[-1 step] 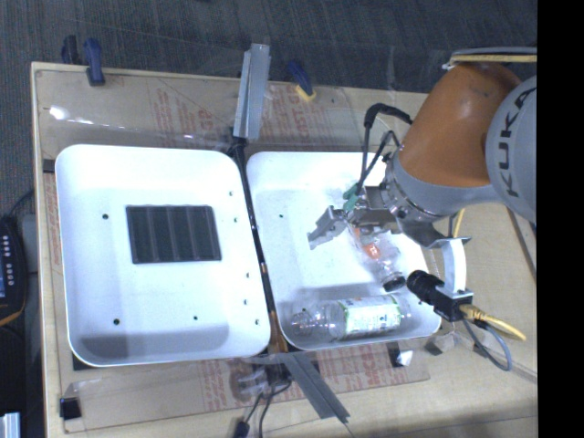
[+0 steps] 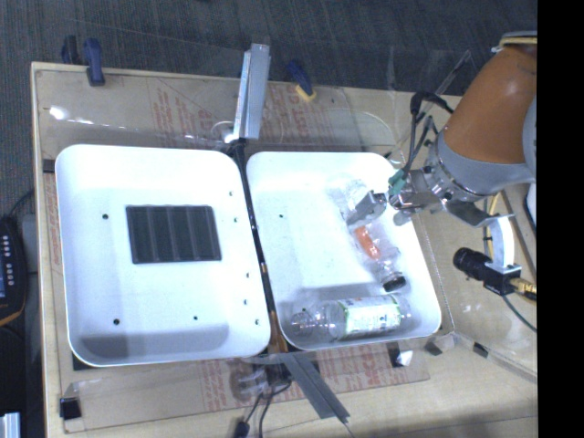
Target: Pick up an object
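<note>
While the desk spreads widest, two white bins sit on it side by side: the left bin carries a dark ribbed panel, with bare floor around it. The right bin holds a clear bottle along its near wall and a smaller orange-marked bottle by its right wall. The tool hangs over the upper right, perhaps touching clear wrapping; I cannot tell its opening.

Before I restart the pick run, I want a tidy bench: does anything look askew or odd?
Nothing looks spilled or broken. In the right bin, a clear bottle lies on its side along the near wall, and a smaller orange-tinted bottle lies tilted.
</note>
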Tool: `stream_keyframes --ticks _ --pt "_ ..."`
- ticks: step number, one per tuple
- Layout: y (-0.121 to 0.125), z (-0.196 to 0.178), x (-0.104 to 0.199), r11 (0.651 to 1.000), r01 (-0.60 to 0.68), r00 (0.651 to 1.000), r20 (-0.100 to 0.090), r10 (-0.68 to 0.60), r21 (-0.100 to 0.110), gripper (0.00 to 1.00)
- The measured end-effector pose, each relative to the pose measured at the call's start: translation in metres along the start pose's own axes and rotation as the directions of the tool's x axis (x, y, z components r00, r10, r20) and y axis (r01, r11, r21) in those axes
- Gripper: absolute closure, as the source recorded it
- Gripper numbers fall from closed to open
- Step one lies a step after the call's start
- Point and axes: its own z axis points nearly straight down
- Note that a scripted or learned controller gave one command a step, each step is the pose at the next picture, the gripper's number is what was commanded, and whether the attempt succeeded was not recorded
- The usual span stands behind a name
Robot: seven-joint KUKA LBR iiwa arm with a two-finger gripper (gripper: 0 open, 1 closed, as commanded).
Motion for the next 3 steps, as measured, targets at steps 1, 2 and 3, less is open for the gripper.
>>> stream_keyframes --ticks 1,2,3 --pt "0.014 0.043 -0.037 0.999 0.034 0.999 -0.002 -0.034 0.004 0.0" --pt "0.041 0.088 -0.037 0.979 0.203 0.979 -0.004 -0.203 0.004 0.0" --pt "0.042 0.078 -0.038 0.979 0.206 0.979 -0.003 -0.206 0.004 1.0"
